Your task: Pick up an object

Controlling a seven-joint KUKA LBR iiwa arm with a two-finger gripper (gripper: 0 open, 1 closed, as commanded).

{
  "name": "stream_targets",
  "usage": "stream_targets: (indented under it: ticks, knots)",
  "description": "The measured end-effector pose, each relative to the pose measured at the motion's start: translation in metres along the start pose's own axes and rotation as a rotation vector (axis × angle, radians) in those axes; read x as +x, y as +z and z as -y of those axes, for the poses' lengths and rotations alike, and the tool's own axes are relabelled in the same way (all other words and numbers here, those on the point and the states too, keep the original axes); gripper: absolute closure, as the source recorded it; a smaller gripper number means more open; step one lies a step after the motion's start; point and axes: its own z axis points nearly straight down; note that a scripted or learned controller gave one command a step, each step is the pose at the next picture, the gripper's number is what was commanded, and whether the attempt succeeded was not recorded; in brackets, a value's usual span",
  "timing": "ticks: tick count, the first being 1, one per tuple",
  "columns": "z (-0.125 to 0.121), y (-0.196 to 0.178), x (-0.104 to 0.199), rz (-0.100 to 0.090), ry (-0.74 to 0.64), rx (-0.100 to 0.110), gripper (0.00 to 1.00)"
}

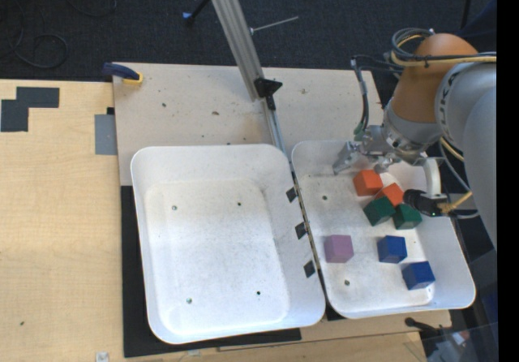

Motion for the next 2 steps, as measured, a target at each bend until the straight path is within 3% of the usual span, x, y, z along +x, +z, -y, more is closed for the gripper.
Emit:
stream_targets:
  ticks: [1,2]
  knots:
    - [-0.001,-0.01,-0.001,0.002,0.0,-0.003,1.0]
    - [-0.004,-0.053,0.001,-0.006,0.0,0.017,1.0]
